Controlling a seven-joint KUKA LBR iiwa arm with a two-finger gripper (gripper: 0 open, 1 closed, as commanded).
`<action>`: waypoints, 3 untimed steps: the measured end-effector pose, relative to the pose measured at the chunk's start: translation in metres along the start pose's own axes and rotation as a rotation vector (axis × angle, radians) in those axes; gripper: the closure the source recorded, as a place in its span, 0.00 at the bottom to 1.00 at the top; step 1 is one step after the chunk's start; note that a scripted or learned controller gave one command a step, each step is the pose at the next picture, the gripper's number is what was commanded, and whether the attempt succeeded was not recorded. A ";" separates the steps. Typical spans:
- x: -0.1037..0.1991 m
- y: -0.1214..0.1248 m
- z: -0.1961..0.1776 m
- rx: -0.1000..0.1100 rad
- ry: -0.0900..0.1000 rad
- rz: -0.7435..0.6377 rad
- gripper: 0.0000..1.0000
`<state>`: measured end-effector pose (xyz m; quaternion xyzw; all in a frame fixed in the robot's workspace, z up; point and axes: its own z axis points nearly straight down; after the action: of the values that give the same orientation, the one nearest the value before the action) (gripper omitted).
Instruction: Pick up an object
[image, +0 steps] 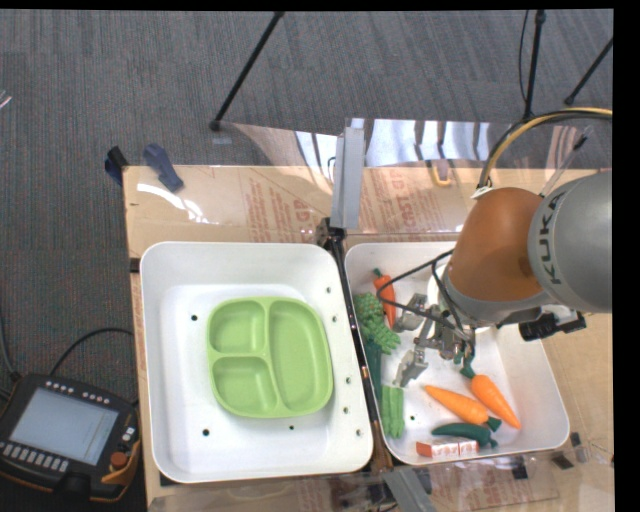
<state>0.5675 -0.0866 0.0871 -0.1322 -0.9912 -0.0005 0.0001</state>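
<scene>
- the right bin (548, 395) holds a scatter of toy food: two orange carrots (458, 403) and (494, 400) lying side by side near its front right, a dark green piece (466, 431) just below them, and a small red-and-white piece (446, 449) at the front wall.
- along the right bin's left wall lie a leafy green piece (371, 318), a long green vegetable (392, 408) below it, and a smaller carrot (386, 293) toward the back.
- the gripper (425, 352) hangs over the middle of the right bin, between the green things on its left and the two carrots, which sit just below and to its right, close but apart from it.
- nothing shows between the metal fingers; whether they are spread or pressed together cannot be told from this slant.
- the grey arm (585, 250) with its orange band (497, 245) reaches in from the right, above the bin's back half.
- the left bin (170, 275) bears a light green divided plate (270, 356) lying flat in its middle, well apart from the gripper.
</scene>
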 end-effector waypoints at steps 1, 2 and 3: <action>-0.063 -0.003 -0.001 0.000 -0.003 0.044 0.00; -0.057 0.016 -0.001 0.000 -0.001 0.117 0.00; 0.023 -0.024 0.000 0.001 0.003 0.160 0.00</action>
<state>0.5386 -0.1037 0.0869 -0.2110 -0.9775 -0.0001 0.0016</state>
